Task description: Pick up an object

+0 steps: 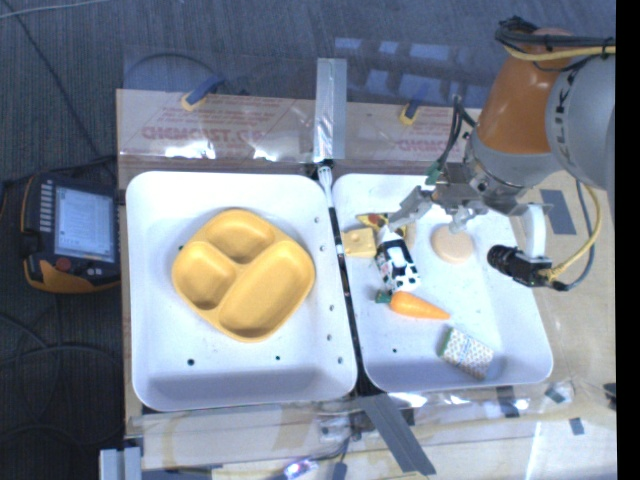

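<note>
My gripper (437,215) hangs over the back of the right bin (520,313), its two fingers spread apart and nothing between them. One fingertip (410,210) points toward a black-and-white toy cow (396,259); the other is just above a round peach disc (452,245). A yellow wedge (358,240) lies left of the cow. In front of the cow are an orange carrot (417,307) and a small green piece (383,294). A patterned block (467,351) sits near the bin's front right.
The left bin (160,358) holds a yellow three-part dish (243,271). A ridge (340,268) divides the two bins. The arm's orange band (520,98) and cables (560,263) overhang the right bin's back right. A handheld pendant (70,230) lies far left.
</note>
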You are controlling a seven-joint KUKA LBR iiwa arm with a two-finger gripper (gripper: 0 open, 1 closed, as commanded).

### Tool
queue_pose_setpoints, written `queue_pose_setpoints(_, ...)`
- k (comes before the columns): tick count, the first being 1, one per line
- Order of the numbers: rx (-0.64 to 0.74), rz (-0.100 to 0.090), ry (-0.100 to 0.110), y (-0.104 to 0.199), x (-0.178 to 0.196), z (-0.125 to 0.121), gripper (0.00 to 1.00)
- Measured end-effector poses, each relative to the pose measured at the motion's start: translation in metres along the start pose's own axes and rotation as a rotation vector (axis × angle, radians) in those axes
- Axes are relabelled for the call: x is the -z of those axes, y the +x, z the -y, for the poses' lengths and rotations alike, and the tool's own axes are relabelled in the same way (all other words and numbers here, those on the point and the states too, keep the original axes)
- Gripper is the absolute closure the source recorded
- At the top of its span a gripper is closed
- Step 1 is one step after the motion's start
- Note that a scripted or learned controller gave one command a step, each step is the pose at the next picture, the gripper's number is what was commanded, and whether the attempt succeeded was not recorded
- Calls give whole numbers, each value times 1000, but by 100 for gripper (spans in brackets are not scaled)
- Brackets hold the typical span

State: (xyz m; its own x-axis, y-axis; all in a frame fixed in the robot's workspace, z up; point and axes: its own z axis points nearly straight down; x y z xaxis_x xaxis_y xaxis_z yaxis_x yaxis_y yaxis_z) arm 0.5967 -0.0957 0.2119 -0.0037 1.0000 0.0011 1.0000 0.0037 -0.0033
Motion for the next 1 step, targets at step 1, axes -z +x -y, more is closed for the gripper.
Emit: queue_pose_setpoints(1, 137, 0, -1, -9, -119, 4, 0)
